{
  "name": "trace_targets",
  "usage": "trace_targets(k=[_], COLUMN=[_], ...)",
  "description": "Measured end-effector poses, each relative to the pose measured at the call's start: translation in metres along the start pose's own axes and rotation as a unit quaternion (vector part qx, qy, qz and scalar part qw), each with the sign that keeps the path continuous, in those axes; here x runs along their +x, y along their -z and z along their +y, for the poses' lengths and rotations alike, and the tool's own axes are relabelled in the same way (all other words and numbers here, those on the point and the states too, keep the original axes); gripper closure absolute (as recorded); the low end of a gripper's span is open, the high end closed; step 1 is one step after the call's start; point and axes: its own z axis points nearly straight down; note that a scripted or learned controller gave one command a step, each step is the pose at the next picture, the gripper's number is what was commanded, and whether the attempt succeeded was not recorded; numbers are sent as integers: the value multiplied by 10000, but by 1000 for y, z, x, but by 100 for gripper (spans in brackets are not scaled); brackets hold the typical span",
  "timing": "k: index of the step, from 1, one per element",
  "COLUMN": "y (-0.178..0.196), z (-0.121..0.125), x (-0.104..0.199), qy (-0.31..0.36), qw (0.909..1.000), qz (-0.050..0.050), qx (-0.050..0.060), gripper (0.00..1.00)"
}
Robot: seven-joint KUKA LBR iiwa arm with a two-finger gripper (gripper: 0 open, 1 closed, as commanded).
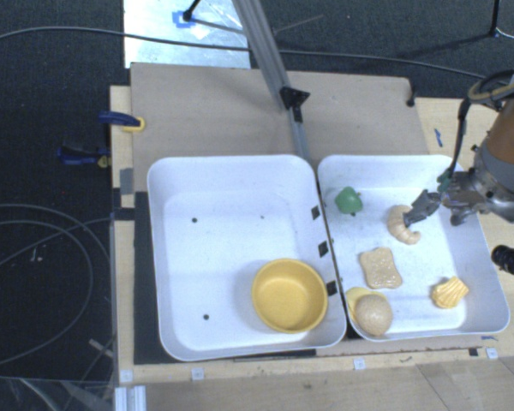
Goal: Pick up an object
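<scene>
Claw [430, 205], spread wide and holding nothing, hovers just beside the curved beige croissant-shaped toy [403, 225], not yet grasped.

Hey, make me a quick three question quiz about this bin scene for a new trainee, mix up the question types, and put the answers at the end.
1. True or false: the yellow bowl sits in the left bin.
2. Which item lies closest to the gripper? A) green pepper B) croissant C) cracker
3. Fill in: the ridged yellow chip lies in the ___ bin.

Key: 1 true; 2 B; 3 right.
</scene>
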Motion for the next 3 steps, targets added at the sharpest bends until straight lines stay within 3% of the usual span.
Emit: trace_targets(k=[1, 2, 3], y=[-49, -96, -82], z=[-1, -3, -1], x=[10, 1, 1], qy=[-4, -3, -3], qw=[10000, 10000, 10000], qz=[2, -1, -7], qx=[-5, -5, -34], gripper=[0, 0, 100])
